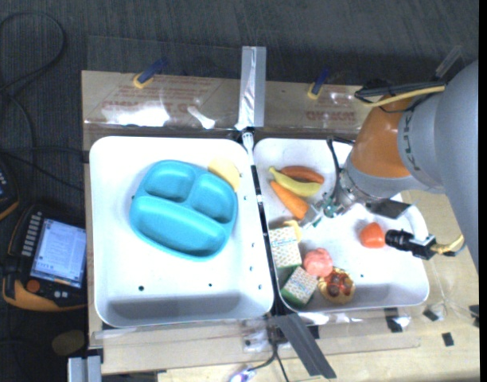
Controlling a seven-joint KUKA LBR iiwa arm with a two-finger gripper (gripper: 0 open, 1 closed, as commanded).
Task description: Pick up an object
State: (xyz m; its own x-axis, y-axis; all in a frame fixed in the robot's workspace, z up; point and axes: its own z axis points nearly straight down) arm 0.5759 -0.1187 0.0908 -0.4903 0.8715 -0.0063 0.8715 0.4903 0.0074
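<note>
In the right white bin (pixel 418 289) | gripper (pixel 327 210) beside orange plastic carrot (pixel 290 200), grip state unreadable | approach step | next: descend, close on carrot.

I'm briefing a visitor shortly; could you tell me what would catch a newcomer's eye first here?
The big blue divided tray in the left bin stands out first. Next, the toy food crowding the right bin, where the gripper sits low beside the carrot and banana.

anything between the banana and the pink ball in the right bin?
Yes. In the camera view the carrot lies just below the banana, and the gripper sits beside it; then bare bin floor down to the pink ball.
</note>
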